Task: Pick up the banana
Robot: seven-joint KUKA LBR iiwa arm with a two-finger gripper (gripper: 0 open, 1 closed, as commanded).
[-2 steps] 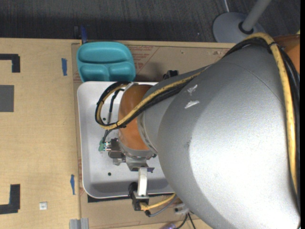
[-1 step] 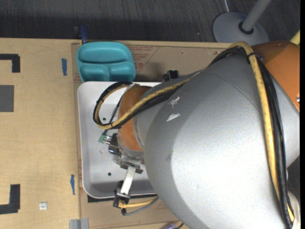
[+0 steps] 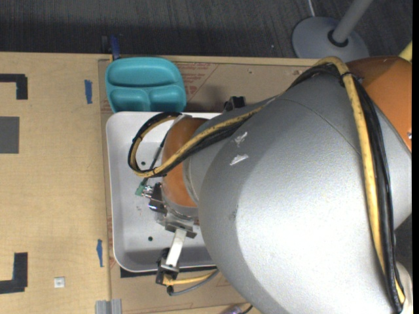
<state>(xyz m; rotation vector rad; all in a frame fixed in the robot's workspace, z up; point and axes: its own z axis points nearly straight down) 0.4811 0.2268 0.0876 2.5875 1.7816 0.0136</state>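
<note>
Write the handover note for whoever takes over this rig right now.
Pincer: over the white bin, towards its left wall; open or shut cannot be told.
Banana: the arm covers most of the bin, so I cannot place it.
Teal moulded object: outside the bin, against its far rim.
Done: no pick-up confirmed.
Left: locate the banana, grasp it, lift it.

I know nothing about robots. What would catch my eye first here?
A huge grey arm looms across the right and middle, a yellow cable trailing along it, reaching down over a shallow white bin at left of centre. Just past the bin's far edge, a bright teal moulded object sits on the brown bench.
</note>
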